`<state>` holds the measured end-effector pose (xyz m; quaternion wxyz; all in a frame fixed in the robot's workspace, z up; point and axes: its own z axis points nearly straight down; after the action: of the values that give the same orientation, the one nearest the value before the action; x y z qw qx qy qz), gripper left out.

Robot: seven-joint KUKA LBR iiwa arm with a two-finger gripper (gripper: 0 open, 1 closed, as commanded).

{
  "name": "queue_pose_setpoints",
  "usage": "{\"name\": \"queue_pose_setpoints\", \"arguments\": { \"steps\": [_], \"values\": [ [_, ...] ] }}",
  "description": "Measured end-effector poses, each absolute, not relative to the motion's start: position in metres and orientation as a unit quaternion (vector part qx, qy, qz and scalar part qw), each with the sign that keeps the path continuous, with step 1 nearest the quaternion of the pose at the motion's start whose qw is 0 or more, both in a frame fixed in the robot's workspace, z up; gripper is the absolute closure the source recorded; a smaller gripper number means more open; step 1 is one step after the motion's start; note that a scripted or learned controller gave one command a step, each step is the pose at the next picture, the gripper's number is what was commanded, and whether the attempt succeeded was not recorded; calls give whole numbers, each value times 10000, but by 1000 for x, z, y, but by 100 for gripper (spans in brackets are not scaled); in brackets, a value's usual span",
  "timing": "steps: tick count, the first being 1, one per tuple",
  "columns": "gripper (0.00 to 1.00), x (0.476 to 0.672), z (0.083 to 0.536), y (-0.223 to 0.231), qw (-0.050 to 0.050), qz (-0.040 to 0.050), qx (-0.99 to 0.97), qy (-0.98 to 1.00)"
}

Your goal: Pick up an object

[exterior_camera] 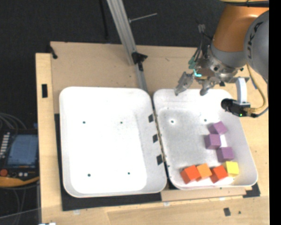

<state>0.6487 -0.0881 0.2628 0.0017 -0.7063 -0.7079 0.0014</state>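
- My end effector (193,85) hangs over the far rim of the right bin (187,97), its two fingers (181,86) spread apart with nothing between them.
- My arm (236,27) comes in from the upper right, the orange band sitting above the grey wrist.
- The blocks all lie in the right bin, toward its near right corner, well apart from my fingers.
- Three purple blocks (217,137) run in a loose line down the right side: the top one near the rim, the middle one just beside it, the lowest closer to the near corner.
- A yellow block (232,167) sits just below the lowest purple one.
- A red block (218,173) touches the yellow one on its left; whether it lies partly under it I can't quite tell at this slant.
- An orange block (204,170) and a second red-orange block (191,174) sit side by side along the near wall, touching each other.
- The bare floor of the right bin lies between my fingers and the blocks.
- The left bin (107,139) sits beside the right one, the two rims touching along the middle, with small dark clips (155,138) at the seam.
- A metal pole (124,27) slants across the tabletop (84,64) from the far edge down to the junction of the bins, just left of my fingers.
- A black fitting (234,106) with cable hangs at the right bin's far right rim, close under my wrist.
- A handheld pendant (16,156) with a screen lies off the tabletop at the left.
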Motion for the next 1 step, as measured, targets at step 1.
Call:
{"name": "queue_pose_setpoints", "arguments": {
  "steps": [1],
  "values": [
    [0,650,266,-88,-3,-2,-7062,-7081]
  ]
}}
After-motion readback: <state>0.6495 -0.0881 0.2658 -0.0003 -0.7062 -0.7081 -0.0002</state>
